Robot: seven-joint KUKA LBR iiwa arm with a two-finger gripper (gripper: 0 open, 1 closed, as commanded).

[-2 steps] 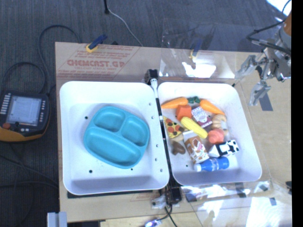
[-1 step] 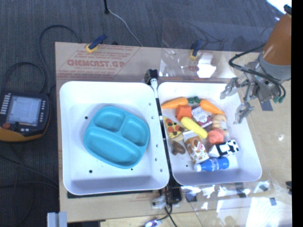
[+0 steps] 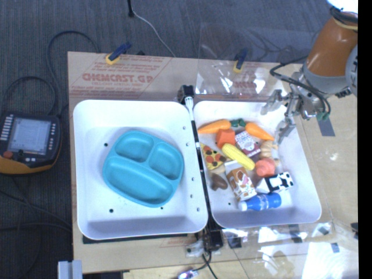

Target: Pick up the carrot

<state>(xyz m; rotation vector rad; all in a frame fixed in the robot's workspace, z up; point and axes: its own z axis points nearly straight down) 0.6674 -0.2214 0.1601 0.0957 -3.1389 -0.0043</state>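
Along the far edge of the right white bin (image 3: 308, 214), the grey arm with its orange band (image 3: 331, 45) reaches in from the right. Its small metal gripper (image 3: 280, 116) hangs over the bin's far right corner. The two thin fingers (image 3: 285, 128) look spread apart, with nothing between them, so the pincer is released and carries nothing.

The long orange toy carrot (image 3: 214, 126) lies flat near the far left corner of this bin, close to the wall that the two bins share. A second orange pointed toy (image 3: 259, 132) lies nearer the gripper and may be a carrot too. Both rest at the far edge of a crowded pile, next to a yellow toy banana (image 3: 238, 156), a round pink toy (image 3: 265, 167) and a blue and white bottle (image 3: 261, 202).

The left white bin (image 3: 87, 214) has a blue plate with three sections (image 3: 144, 167) in its middle.

I think the gripper waits open like this so it can drop down over a carrot. The pick has not started yet.
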